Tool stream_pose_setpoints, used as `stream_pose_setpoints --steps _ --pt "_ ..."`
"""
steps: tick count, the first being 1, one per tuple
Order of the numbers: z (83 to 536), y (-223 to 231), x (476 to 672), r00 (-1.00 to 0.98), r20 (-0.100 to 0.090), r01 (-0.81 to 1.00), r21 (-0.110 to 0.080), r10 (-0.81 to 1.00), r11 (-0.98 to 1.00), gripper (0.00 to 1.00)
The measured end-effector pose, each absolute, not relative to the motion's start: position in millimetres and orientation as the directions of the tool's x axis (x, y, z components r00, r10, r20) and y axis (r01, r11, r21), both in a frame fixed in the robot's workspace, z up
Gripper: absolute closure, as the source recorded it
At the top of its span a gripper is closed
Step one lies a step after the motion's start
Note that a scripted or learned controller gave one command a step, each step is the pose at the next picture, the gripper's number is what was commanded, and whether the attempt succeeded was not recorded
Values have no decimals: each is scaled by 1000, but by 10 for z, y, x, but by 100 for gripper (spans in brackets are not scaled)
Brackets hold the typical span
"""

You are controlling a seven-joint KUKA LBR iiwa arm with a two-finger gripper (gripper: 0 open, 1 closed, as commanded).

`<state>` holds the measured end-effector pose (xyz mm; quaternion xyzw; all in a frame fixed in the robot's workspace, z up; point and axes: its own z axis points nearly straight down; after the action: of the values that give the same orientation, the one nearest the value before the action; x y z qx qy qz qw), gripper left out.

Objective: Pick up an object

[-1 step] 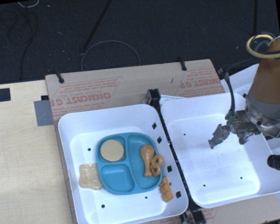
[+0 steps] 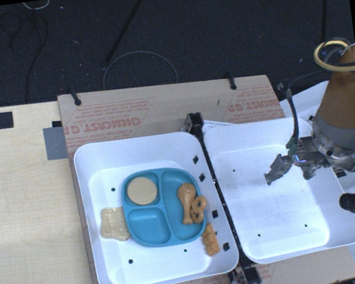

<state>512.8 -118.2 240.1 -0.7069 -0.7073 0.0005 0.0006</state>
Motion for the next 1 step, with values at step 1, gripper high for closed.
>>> stream_pose_setpoints --steps 1 --pt "1953 -1223 5101 0 2 1000 -8 1000 0 0"
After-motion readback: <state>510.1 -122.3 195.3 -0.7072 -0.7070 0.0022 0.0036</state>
